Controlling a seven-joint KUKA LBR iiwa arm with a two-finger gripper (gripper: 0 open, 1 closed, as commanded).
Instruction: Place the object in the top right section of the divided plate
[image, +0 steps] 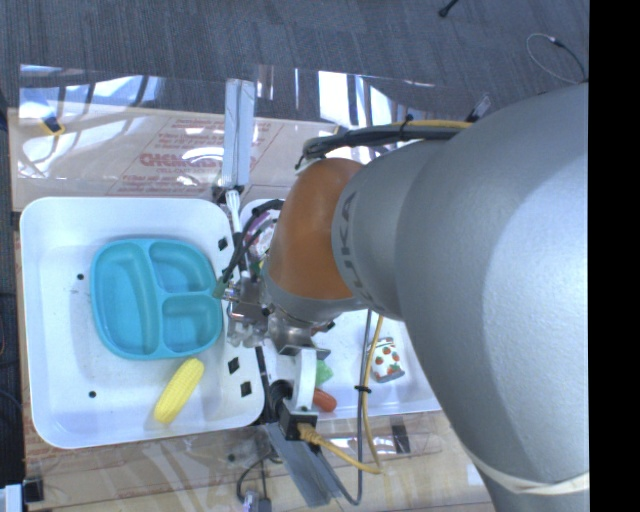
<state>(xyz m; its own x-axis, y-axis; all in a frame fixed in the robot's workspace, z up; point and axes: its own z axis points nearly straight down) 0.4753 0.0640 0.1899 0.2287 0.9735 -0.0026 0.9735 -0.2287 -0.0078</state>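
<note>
Over the right bin (420, 400) hangs the arm (480, 260), its bulk hiding the gripper's state; the divided plate (155, 298) sits bare in the left bin (50, 330); corn (179, 389) lies beside it, perhaps the object; placing remains undone.

One fixed camera hangs above my bench, looking down at a slant on both white bins. My arm (480, 280) comes in from its right and sits close under the lens. The left bin (45, 300) lies beyond my wrist; the right bin (415, 400) shows partly beneath me.
</note>
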